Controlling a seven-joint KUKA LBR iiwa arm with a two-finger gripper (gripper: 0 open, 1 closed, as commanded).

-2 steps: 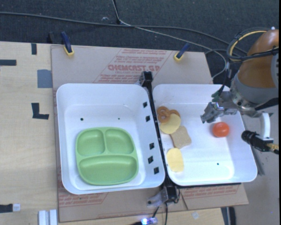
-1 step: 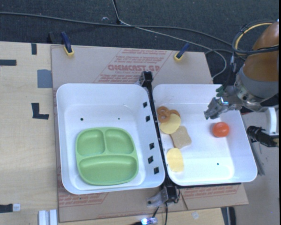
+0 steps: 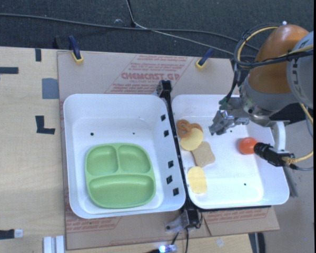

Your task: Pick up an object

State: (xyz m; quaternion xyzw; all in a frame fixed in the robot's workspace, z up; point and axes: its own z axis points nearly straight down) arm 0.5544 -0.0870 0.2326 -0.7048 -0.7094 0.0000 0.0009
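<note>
The right bin (image 3: 253, 194) holds a brown roll (image 3: 184, 126) half under a pale yellow round piece (image 3: 191, 139), a tan slice of bread (image 3: 204, 155), a yellow oval piece (image 3: 197, 179) and an orange-red ball (image 3: 246, 146). My gripper (image 3: 219, 126) hangs over the upper middle of this bin, right of the roll and left of the ball. It touches none of them, and nothing shows between its fingers.
The left bin (image 3: 79, 115) holds a green divided plate (image 3: 119, 174). A black divider (image 3: 171, 141) separates the bins. Cables loop round the arm at the right, and a black-and-yellow fitting (image 3: 274, 155) sits at the right bin's rim.
</note>
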